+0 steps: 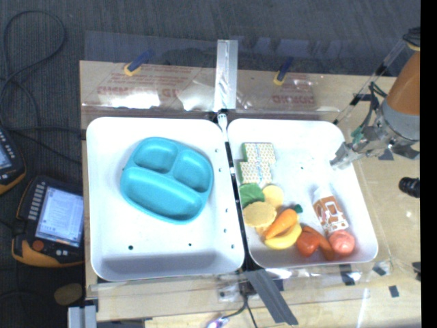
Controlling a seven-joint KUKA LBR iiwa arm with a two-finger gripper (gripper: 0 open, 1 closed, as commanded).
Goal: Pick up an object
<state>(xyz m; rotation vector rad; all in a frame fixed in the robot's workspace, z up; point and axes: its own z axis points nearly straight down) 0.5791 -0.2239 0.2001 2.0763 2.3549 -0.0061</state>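
The job has not really started yet. The claw [343,157] sits at the right edge of the right bin [300,130], up high near the rim, and it has nothing in it. It is too small and blurry to tell if it is apart or together.

All the things to pick up lie in the right bin. There is a box [258,162] with a pattern by the middle wall, then a green piece [250,193], a yellow round [260,215], a carrot [281,222] and a banana [287,238] in a pile below it. A small bottle [330,214] and some red food [342,242] lie near the front right corner (the bottle is the closest one to the claw).

The left bin [102,203] holds a blue plate [167,178].

So what is left is almost everything: go down to one thing, grab it, and lift it up.
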